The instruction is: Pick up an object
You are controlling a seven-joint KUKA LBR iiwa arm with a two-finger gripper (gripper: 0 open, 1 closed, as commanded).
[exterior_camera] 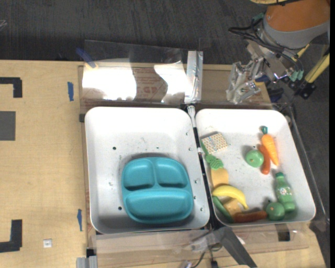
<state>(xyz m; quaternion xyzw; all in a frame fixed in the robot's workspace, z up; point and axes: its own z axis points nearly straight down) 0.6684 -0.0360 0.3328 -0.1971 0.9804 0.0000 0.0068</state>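
My gripper (242,88) hangs above the far edge of the right bin (238,118), with its metal fingers pointing down and nothing visible between them. The right bin holds several toy foods: an orange carrot (269,149), a green apple (255,157), a yellow banana (230,194), a green bottle (283,189), a brown sausage (250,215), a corn cob (216,168) and a patterned cracker (214,142). The left bin (138,125) holds a teal divided tray (156,189).
A clear plastic sheet (141,81) lies behind the left bin on the bench. Blue tape marks (70,90) sit on the wooden surface at the left. The arm's orange band (296,13) shows at the top right, with cables beside it.
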